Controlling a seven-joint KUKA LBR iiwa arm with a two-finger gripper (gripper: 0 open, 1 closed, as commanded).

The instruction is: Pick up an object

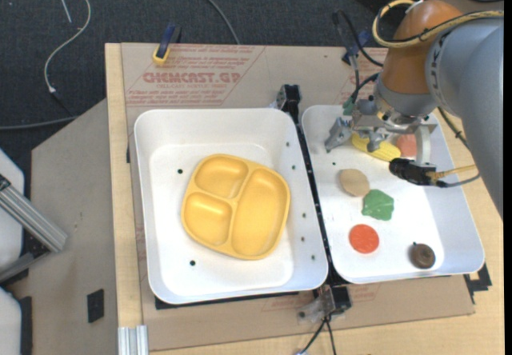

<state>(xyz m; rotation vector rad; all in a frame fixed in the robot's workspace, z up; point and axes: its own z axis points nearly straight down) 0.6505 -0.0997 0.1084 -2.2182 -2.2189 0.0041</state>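
At the near rim of the right bin (pixel 448 269) sits a small brown round piece (pixel 422 254), with a red disc (pixel 364 238) to its left. Beyond them lie a green lump (pixel 378 205) and a tan oval piece (pixel 353 181). The left bin (pixel 152 185) holds a yellow divided plate (pixel 237 205). At the far end of the right bin the gripper (pixel 376 133) hangs low over a yellow object (pixel 384 147) with a pink piece (pixel 406 145) just beside it. I cannot tell how the claw stands, since the wrist hides it. The yellow object looks the likeliest target. To do this well, the arm should centre over it, clear of the pink piece and the bin wall, before closing and lifting straight up.
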